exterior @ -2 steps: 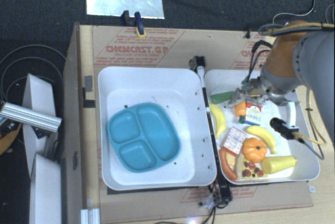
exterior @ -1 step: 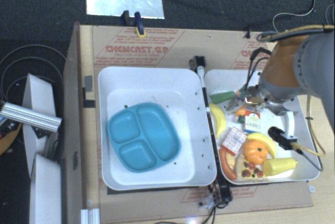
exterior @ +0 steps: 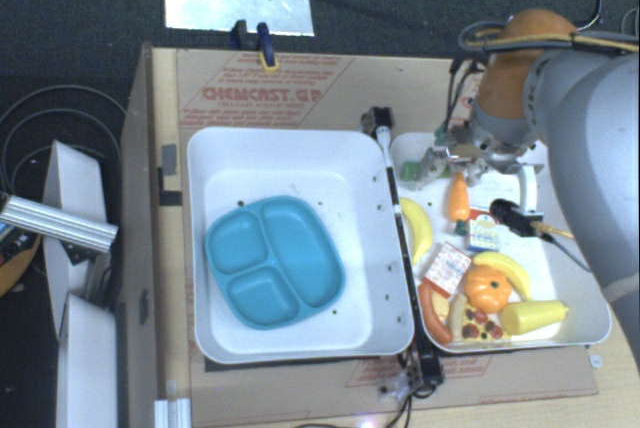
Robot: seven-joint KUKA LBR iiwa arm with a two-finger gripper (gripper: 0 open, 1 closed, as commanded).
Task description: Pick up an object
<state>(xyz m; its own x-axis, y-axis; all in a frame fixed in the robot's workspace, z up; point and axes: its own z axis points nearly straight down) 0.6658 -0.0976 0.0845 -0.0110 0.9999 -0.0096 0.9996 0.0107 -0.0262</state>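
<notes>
Obs: gripper (exterior: 455,166) is poised at the far end of the carrot (exterior: 457,201), touching it or just short of it. The arm (exterior: 590,146) reaches in from the carrot's right. Whether the gripper is open, closed, or clamped on anything cannot be told, since the wrist body and the slanted view hide the gap. No grasp of the carrot is confirmed.

Likely target: the carrot, judged by proximity alone. It lies in the far part of the right bin (exterior: 520,344), its long axis running toward the gripper.

Why this one (judgement): the carrot has bare white floor on its left, as seen in the view, before the banana (exterior: 418,228), which lies along the bin wall. That leaves room to come down on either side of it. A slim body also suits a narrow pinch.

Nearer the camera than the carrot, the items crowd together:
- a small box (exterior: 484,232) just beside its near end
- a card packet (exterior: 447,266)
- a second banana (exterior: 503,266), touching an orange round fruit (exterior: 487,289)
- a yellow lemon-like piece (exterior: 532,316)

A pick in that pile would probably nudge the neighbouring items.

Well to the carrot's left, past the banana, the left bin (exterior: 300,156) holds only a blue divided plate (exterior: 275,261). The plate lies flat, so it would be hard to pinch.

Both bins rest on the surface (exterior: 270,91), a cardboard sheet.

Risk: the rounded carrot may roll or squirt out if pinched off-centre.
</notes>
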